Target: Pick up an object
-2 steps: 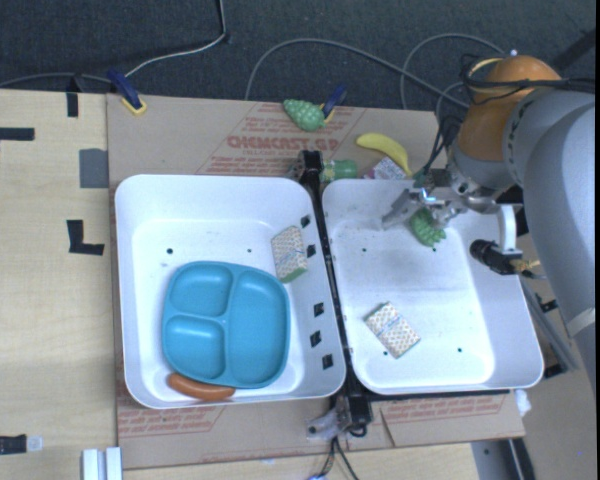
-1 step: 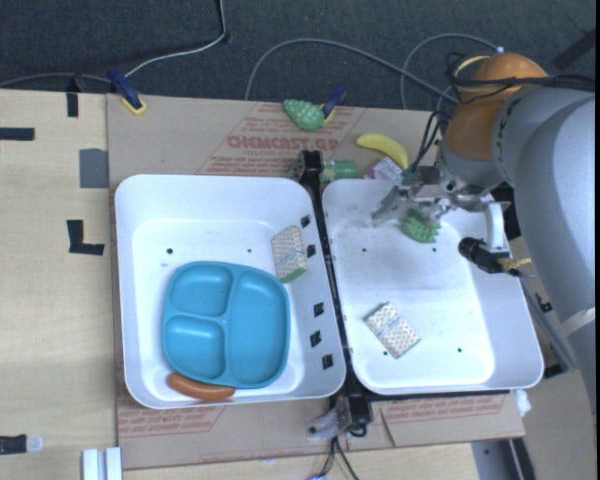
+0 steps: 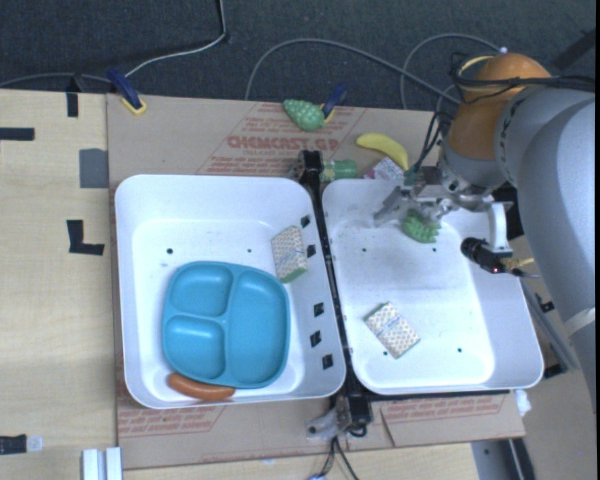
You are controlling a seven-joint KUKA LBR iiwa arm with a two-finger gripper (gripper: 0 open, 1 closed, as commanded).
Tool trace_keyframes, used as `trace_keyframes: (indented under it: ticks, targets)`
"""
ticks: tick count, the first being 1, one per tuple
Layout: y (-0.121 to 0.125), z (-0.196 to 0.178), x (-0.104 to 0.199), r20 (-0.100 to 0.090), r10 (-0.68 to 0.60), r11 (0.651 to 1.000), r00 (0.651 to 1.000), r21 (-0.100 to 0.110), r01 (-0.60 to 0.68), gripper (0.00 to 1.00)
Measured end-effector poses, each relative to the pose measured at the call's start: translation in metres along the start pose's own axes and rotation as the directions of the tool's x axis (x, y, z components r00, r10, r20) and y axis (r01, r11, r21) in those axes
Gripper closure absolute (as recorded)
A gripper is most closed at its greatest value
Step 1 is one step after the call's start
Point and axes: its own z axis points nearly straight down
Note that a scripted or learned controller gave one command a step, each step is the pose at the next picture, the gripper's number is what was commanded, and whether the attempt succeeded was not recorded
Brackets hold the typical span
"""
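Observation:
My gripper (image 3: 405, 208) reaches into the back of the right bin (image 3: 500, 363), with the grey arm and its orange band behind it at the right. A small green object (image 3: 421, 230) lies right under and beside the fingertips; whether it sits between them is hidden. A patterned packet (image 3: 392, 329) lies in the front half of the right bin. In the left bin (image 3: 140, 208) there is a blue divided plate (image 3: 226, 323), an orange sausage-like piece (image 3: 200, 387) at its front edge, and a patterned sponge-like block (image 3: 290, 252) by the right wall.
Behind the bins on the cardboard lie a yellow banana (image 3: 383, 149), a green leafy toy (image 3: 304, 114) and a blue clip (image 3: 127, 92). Cables run across the dark floor at the back. The arm's body fills the right side.

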Motion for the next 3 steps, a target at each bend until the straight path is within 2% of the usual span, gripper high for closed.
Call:
trace_keyframes:
  ticks: [1, 2, 3]
  targets:
    - [0.000, -0.001, 0.010, 0.005, 0.001, 1.000, 1.000, -0.004, -0.001, 0.00]
    - [0.001, 0.000, -0.004, -0.001, 0.000, 1.000, 1.000, -0.002, 0.000, 0.00]
    - [0.002, -0.011, -0.005, 0.005, -0.002, 1.000, 1.000, -0.006, 0.002, 1.00]
